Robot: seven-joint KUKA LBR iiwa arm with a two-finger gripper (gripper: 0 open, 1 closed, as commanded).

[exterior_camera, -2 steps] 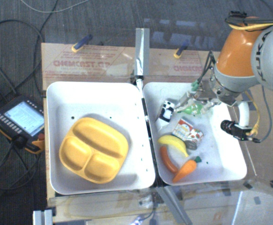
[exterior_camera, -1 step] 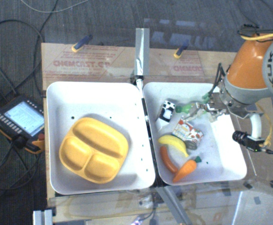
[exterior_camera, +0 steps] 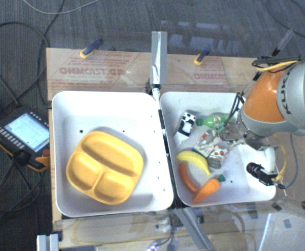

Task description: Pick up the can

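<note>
The can (exterior_camera: 213,149), white with a coloured print and a grey end, lies on its side in the middle of the right bin (exterior_camera: 257,191). My gripper (exterior_camera: 227,135) hangs low over the bin, just up and right of the can's upper end and close to it. The grey arm with its orange band (exterior_camera: 264,102) comes in from the right and hides the bin's right part. Whether the gripper touches the can is unclear.
A yellow banana (exterior_camera: 194,160), a red sausage (exterior_camera: 187,178) and a carrot (exterior_camera: 207,189) crowd the can's lower left. A green bottle (exterior_camera: 213,121) and a black-and-white toy (exterior_camera: 187,123) lie above it. The left bin (exterior_camera: 63,114) holds a yellow divided tray (exterior_camera: 105,166).
</note>
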